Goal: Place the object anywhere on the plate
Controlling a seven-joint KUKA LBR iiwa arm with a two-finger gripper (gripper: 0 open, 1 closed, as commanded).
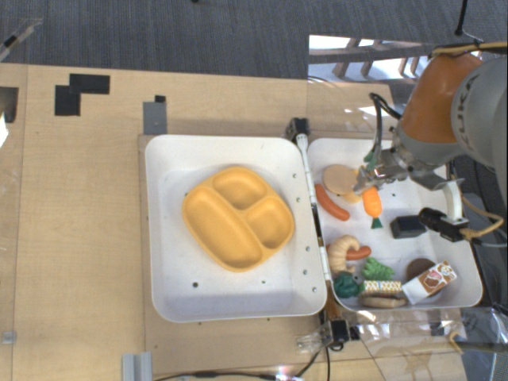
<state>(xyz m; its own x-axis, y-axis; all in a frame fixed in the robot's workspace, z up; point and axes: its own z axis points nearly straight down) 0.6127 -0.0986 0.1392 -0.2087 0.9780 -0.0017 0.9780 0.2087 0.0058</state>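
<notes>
Overhead slant on two shallow white bins: left bin [159,236], right bin [468,288]. One divided yellow plastic plate [236,215] in the left bin. One grey two-finger gripper [373,175] low in the right bin, just above one small orange toy carrot [371,203]; claw state impossible to tell. Best approach: centre over the carrot, clear of the red toy sausage [332,202] nearby.
</notes>
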